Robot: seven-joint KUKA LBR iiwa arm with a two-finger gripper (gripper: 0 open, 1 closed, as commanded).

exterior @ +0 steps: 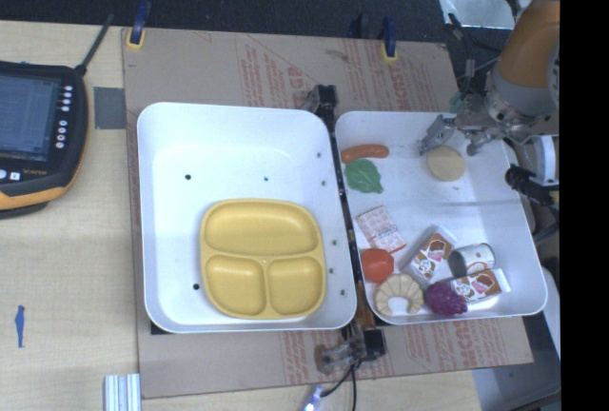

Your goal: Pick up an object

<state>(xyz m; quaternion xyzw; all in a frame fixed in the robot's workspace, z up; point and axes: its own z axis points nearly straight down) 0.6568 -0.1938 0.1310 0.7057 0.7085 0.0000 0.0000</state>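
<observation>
Over the right bin, near its far edge, my gripper hangs with its fingers spread apart and nothing between them; one fingertip points toward the bin's middle and the other sits nearer my wrist. Just below the fingertips lies a pale round bun-like piece, resting on the bin floor, close under me but not held. Farther toward the divider I see a small orange sausage with a green leaf just beside it. Nearer the front of the bin are a red-and-white packet, a red tomato, a cream scallop shell, a purple lump and some small printed cartons, clustered close together. Across the divider, the left bin bears a yellow divided plate. Off the bench's left side rests a black and orange tablet-like controller.
</observation>
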